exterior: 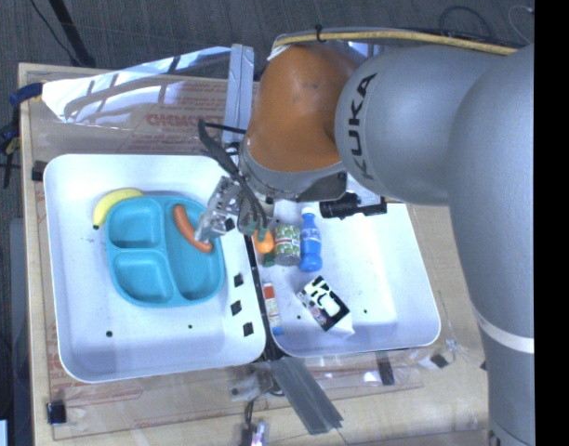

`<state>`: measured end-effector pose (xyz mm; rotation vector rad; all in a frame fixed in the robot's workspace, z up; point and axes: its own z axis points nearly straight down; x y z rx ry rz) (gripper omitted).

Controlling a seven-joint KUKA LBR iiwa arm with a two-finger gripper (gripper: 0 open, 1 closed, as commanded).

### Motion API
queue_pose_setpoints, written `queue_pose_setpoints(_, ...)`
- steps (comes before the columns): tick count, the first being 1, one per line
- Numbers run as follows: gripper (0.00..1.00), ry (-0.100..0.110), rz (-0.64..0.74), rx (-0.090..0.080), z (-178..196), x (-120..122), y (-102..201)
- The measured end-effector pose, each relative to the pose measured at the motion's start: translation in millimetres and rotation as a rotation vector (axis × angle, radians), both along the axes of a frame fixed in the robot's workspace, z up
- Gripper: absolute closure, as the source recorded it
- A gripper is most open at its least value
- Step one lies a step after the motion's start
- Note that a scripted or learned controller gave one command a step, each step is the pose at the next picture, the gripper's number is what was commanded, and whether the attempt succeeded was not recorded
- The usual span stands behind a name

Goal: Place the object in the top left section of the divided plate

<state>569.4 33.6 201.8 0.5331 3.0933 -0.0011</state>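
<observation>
You're seeing: gripper [213, 223] hanging over plate's [164, 249] right edge, jaws clamping hotdog [190, 228]; banana [115, 203] lying beside plate's upper-left rim.

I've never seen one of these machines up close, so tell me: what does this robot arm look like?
The arm is bulky, rounded and grey, with "KUKA" lettered in black on its side. An orange band wraps the section above the wrist. Black cables run beside the small metallic gripper.

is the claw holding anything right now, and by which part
Cannot be told. The claw sits right at the orange-red sausage-shaped toy on the blue divided plastic plate, but a grip between its fingers isn't visible.
</observation>
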Motion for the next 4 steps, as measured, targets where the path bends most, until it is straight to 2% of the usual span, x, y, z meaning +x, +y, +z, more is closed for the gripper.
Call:
queue_pose_setpoints(1, 1.00, 0.003, 0.031, 0.000, -10, -17, 51)
queue_pose_setpoints(2, 1.00, -0.004, 0.191, 0.000, 90, 23, 47)
queue_pose_setpoints(3, 1.00, 0.004, 0.262, 0.001, -59, -27, 77)
queue_pose_setpoints(4, 1.00, -0.001, 0.399, 0.000, -27, 29, 99)
